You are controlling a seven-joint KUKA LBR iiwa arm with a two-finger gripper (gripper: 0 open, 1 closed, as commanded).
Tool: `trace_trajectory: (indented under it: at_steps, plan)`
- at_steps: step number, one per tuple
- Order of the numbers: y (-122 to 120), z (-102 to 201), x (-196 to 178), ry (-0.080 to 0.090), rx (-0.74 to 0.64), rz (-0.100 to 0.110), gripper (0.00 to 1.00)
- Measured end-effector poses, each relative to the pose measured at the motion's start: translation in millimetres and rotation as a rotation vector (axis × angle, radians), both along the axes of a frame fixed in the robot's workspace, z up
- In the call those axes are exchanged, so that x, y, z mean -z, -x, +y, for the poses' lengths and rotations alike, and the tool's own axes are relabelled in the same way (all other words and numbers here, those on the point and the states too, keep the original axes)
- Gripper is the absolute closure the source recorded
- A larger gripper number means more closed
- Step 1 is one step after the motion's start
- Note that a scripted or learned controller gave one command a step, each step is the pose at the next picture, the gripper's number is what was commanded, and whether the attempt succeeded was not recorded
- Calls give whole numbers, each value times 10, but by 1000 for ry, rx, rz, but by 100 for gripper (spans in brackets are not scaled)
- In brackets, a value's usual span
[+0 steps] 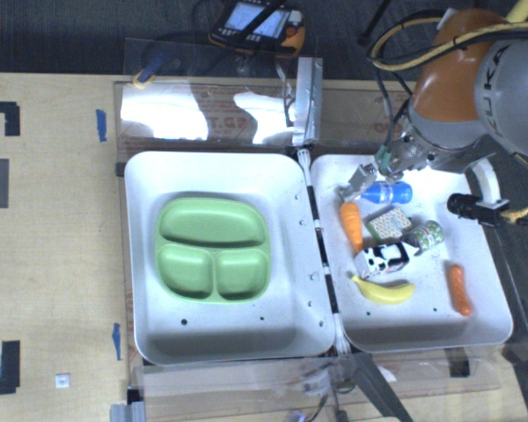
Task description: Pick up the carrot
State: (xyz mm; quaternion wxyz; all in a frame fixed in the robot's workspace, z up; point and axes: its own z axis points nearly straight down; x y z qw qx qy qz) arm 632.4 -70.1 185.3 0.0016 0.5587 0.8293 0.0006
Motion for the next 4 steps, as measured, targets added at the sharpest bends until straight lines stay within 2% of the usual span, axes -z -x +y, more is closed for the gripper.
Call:
trace_trajectory:
  at_steps: [1,2,3,4]
  plan:
    - [426,320,5,-1,41,4,0]
    - [82,627,3,0,126,0,0]
    - [807,137,9,-1,106,4,0]
    - [807,137,9,-1,106,4,0]
